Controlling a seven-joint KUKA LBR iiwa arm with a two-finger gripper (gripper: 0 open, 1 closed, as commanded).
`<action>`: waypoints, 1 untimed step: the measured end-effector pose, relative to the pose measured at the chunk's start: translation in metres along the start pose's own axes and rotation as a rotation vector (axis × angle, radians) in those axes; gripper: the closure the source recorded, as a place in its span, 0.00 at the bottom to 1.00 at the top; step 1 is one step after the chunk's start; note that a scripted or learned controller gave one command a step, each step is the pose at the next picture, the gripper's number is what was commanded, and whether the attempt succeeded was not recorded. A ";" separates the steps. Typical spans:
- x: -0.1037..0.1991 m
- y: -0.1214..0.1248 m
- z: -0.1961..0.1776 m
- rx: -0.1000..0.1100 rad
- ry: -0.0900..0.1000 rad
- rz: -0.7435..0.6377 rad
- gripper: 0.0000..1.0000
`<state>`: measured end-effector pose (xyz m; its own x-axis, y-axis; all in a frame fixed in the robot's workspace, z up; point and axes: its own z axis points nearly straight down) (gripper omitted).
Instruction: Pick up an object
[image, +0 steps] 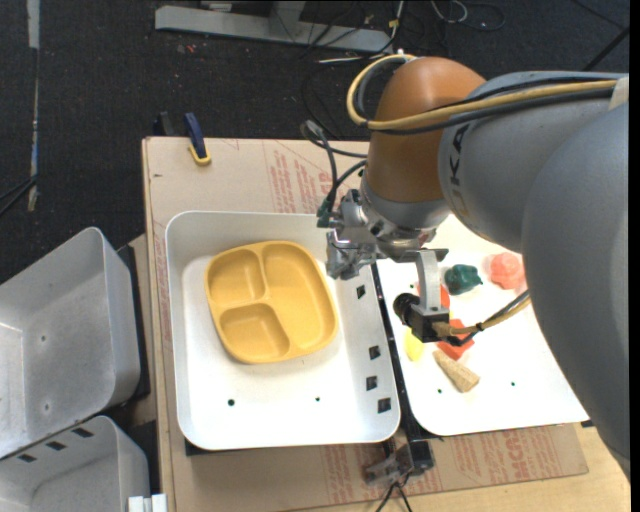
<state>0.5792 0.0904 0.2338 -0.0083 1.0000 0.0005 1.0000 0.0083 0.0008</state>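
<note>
My gripper (388, 272) hangs below the orange band of the arm, over the seam between the two white bins. Just right of it, in the right bin (520, 400), lie several small objects: a green piece (462, 277), a pink-red piece (507, 268), an orange-red piece (455, 346), a yellow piece (413, 348) and a tan wedge (460, 376). A black part of the gripper sits right above the yellow and orange-red pieces. I see nothing clearly held. The arm hides the back of the right bin.
A yellow divided plate (270, 300) lies in the left bin (180, 330), close to the gripper's left side. A grey tub (60, 320) stands off the bench at the left. A blue-yellow clamp (198, 140) sits at the bench's far edge.
</note>
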 end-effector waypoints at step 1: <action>-0.004 0.000 -0.001 0.001 -0.001 0.006 0.00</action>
